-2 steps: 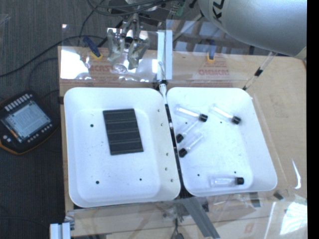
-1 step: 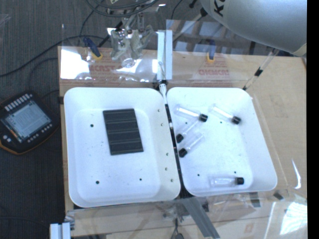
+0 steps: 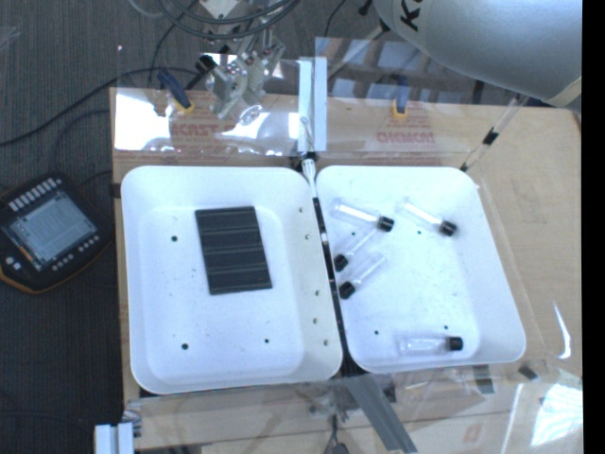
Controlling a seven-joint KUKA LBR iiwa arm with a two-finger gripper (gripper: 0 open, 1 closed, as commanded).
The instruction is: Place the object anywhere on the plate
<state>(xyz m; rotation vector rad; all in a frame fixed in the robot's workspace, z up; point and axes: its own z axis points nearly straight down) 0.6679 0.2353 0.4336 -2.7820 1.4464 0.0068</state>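
- the gripper (image 3: 241,76) hangs above the bins' far edge; i cannot tell how its jaws stand.
- the vials (image 3: 364,218) lie in the right bin (image 3: 492,282), well away from the jaws.
- the dark plate (image 3: 233,249) is nearer them.
- risk: clear round vials may roll or slip.

A robotics lab: a grey arm (image 3: 482,17) over a bench (image 3: 539,206) with two white bins (image 3: 142,282); a teach pendant (image 3: 47,230) and loose cables (image 3: 57,121) on dark carpet (image 3: 57,26).

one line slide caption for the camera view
Dark ribbed plate in the left bin; five capped clear tubes scattered in the right bin.
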